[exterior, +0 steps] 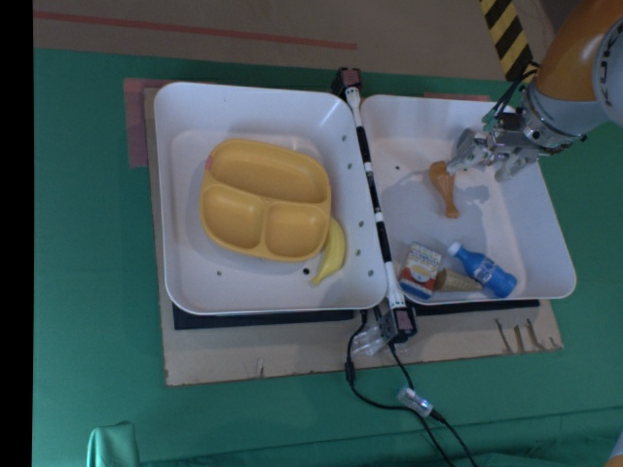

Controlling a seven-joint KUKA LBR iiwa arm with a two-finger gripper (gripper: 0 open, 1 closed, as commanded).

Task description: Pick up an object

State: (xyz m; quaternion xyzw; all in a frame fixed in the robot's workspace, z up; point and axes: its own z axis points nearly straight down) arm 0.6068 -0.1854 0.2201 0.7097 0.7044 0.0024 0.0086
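The toy chicken drumstick [445,188] lay in the right bin [545,232], toward its far half, with its rounded meaty end pointing far-left and its thin bone end pointing near, apart from the other items. It looked like a small, hollow plastic piece, so likely light and stiff, with a smooth skin that could slip; the thicker upper end probably offered the surest hold, taken across its width, since the narrow shank might squirt out of a pinch. The tool [492,154] hung over the far part of the same bin, just right of and beyond the drumstick's meaty end, its grey body tilted down from the orange-banded arm. Nothing could be seen held by it, and whether it stood wide or narrow could not be told from this slant, as the parts blurred into one grey cluster. In the near part of the right bin a small red-and-white carton [421,269], a toy ice cream cone [458,280] and a blue bottle [484,269] lay close together. The left bin [185,115] held a yellow divided tray [263,197] with a banana [333,253] touching its near-right corner
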